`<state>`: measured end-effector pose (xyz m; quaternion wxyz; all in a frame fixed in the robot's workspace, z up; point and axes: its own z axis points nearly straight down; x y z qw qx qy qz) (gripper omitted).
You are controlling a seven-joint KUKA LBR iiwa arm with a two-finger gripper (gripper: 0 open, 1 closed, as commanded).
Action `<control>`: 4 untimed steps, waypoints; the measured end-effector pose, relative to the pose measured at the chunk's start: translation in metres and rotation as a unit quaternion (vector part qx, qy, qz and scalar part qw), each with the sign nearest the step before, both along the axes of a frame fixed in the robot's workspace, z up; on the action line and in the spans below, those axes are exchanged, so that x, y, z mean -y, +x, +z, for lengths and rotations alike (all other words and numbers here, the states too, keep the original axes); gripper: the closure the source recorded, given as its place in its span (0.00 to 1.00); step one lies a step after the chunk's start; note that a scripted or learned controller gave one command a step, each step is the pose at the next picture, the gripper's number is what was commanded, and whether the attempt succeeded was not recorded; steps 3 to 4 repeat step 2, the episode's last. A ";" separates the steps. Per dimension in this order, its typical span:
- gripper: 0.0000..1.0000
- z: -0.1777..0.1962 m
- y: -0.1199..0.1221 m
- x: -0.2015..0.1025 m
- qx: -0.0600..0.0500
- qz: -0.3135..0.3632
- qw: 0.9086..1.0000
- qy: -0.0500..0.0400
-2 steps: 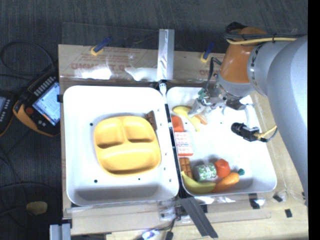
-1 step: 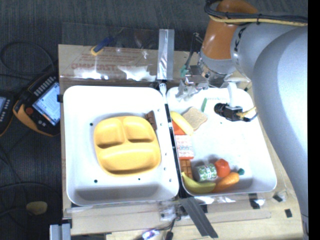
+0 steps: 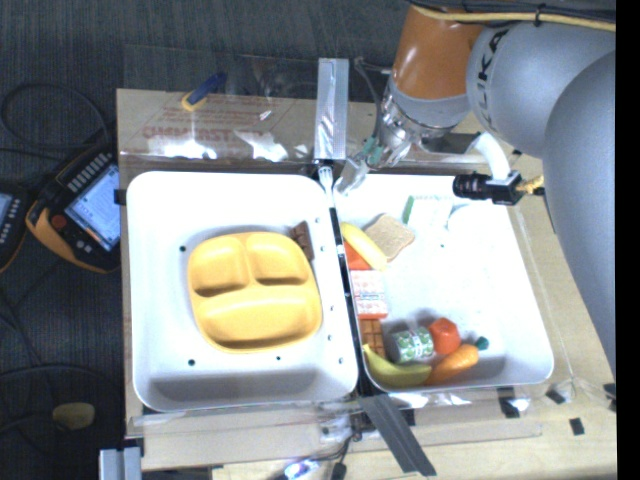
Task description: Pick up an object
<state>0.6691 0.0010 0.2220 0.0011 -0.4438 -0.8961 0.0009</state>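
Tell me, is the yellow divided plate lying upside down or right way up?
Right way up: the yellow divided plate shows its three hollow compartments facing upward.

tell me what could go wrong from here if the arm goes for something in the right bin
The items in the right bin are crowded against its left wall and near corner: the banana, carrot and green can touch, so a grasp may hit neighbours or slip. The bread slice lies flat and may be hard to grip. The claw sits over the far rim by the divider and could clip it.
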 end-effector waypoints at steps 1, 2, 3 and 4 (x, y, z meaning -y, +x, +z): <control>1.00 -0.041 -0.084 0.021 -0.001 0.111 0.994 0.001; 1.00 -0.011 -0.146 -0.009 -0.001 0.115 0.993 0.002; 1.00 -0.011 -0.146 -0.009 -0.001 0.115 0.993 0.002; 1.00 -0.011 -0.146 -0.009 -0.001 0.115 0.993 0.002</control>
